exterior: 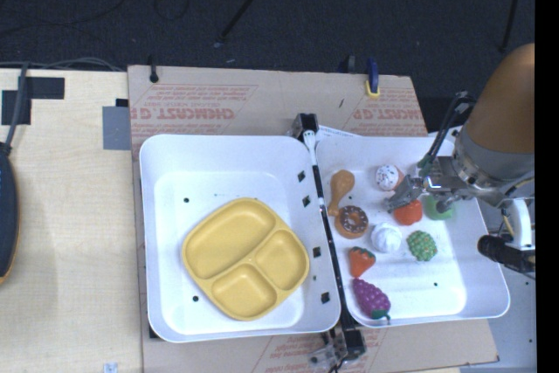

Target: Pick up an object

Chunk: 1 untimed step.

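**Pincer low in the right bin, over a red toy**

You see the tabletop (61, 214) with cardboard under two white bins. The left bin (166, 188) lies well to the left of the pincer (410, 192) and carries a yellow divided plate (244, 258). The right bin (476, 297) is the one where the pincer is, and the grey arm (498, 131) comes in from the right side above it.

The pincer is down among the toy foods. I cannot tell if it is open or closed, because its tips are too small and dark here. A red tomato-like toy (408, 210) sits just below the pincer, touching or almost touching it; I cannot tell which. A green piece (439, 206) is just to the right of it.

To the left of the pincer you find a chicken drumstick (341, 186) and a chocolate donut (352, 221). A white speckled ball (387, 177) is near, up and left. Below the pincer are a white round toy (385, 237), a green broccoli (423, 245), a strawberry (361, 259) and, farther down, purple grapes (374, 299).
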Each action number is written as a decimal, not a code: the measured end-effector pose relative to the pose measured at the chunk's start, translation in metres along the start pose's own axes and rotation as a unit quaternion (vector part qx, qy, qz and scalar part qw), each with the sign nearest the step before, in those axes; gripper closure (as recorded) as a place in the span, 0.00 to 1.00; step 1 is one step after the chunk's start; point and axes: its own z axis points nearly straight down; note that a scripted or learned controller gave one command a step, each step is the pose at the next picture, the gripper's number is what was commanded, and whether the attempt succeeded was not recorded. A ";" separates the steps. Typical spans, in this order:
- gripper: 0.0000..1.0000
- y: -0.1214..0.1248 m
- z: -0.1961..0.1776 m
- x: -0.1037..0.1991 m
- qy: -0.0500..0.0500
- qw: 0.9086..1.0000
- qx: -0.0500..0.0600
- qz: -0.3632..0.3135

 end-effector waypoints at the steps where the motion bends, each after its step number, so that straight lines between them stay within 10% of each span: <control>1: 1.00 0.000 -0.010 -0.001 0.000 1.000 0.000 0.000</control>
